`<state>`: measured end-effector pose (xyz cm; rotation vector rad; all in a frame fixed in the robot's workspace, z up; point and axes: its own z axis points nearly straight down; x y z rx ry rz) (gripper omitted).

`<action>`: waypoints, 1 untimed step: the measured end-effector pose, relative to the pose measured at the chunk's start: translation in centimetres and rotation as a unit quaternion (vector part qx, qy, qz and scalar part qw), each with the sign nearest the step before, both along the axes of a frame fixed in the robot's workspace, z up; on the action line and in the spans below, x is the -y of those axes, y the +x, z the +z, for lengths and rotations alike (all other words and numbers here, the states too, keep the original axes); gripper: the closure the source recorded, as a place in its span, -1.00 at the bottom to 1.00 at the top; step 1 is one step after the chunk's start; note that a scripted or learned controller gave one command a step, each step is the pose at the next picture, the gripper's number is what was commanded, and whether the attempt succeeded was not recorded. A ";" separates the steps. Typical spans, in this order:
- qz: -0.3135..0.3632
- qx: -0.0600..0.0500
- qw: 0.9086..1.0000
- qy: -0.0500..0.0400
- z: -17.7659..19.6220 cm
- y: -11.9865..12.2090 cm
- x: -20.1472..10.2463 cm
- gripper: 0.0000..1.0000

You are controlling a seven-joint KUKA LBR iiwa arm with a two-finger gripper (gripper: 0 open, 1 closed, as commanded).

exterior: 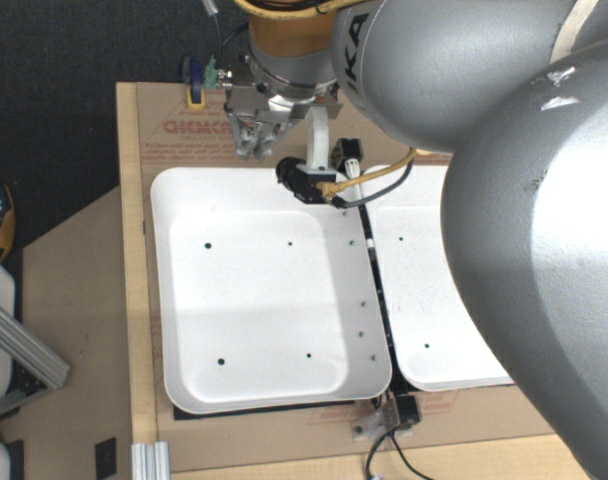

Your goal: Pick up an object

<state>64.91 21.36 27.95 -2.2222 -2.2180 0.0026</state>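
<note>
The grey metal two-finger gripper hangs just beyond the shallow white left bin's far rim. I cannot tell how far open it is or whether it holds anything. Nor can I judge any object's weight or best grasp point.

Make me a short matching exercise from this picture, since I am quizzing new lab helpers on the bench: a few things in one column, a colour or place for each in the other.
Things:
1. left bin
2. right bin
3. wrist band
4. clamp

Descriptions:
A. orange, above the gripper
B. blue and yellow, at the bench's far edge
C. partly covered by the grey arm
D. white, in full sight, small dark dots on its floor

Pairs: 1-D, 2-C, 3-A, 4-B
</note>
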 end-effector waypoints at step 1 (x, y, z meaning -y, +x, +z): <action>0.000 0.004 1.000 0.001 3.8 -0.9 1.6 1.00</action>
